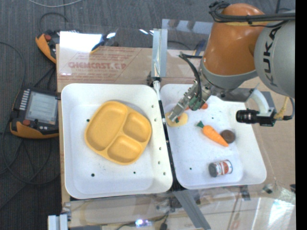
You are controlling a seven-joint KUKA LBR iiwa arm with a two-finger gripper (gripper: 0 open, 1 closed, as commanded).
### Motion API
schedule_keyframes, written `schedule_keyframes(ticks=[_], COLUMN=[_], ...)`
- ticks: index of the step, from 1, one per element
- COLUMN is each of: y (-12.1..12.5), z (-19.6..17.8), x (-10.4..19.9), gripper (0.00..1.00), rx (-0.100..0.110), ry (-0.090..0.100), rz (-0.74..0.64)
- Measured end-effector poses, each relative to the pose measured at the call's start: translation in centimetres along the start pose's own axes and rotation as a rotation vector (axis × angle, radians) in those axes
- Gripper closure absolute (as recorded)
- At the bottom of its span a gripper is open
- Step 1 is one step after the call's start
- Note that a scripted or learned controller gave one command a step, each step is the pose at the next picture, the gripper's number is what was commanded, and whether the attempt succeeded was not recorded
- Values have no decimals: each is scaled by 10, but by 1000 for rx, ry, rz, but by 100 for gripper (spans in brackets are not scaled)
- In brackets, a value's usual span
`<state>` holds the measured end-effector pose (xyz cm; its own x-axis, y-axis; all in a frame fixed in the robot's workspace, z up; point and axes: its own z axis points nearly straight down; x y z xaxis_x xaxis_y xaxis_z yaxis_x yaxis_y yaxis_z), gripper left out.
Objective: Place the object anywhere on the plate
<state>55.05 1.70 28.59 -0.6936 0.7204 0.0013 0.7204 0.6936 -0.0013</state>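
**Gripper low over a pale round piece at the right bin's left edge**

In the camera view, the gripper (175, 114) is reaching down to the left side of the right bin (249, 176), and whether it is spread or pressed together cannot be told. A pale yellow round piece (177, 122) is lying just under its tip, touching or almost touching it. The toy carrot (213, 134) is lying near the bin's middle, its long axis running diagonally, green top pointing upper left and tip pointing lower right toward a dark brown round object (229, 136). A small can (220, 168) is lying lower. The yellow divided plate (119, 132) is sitting in the left bin (76, 176).
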Motion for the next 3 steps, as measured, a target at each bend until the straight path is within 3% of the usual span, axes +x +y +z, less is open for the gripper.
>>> schedule_keyframes(ticks=[1,2,3], y=[54,69,-12], z=[23,101,-17], x=[51,71,20], gripper=[100,100,100], rx=[2,3,2], ry=[1,4,-3], rz=[-148,67,269])
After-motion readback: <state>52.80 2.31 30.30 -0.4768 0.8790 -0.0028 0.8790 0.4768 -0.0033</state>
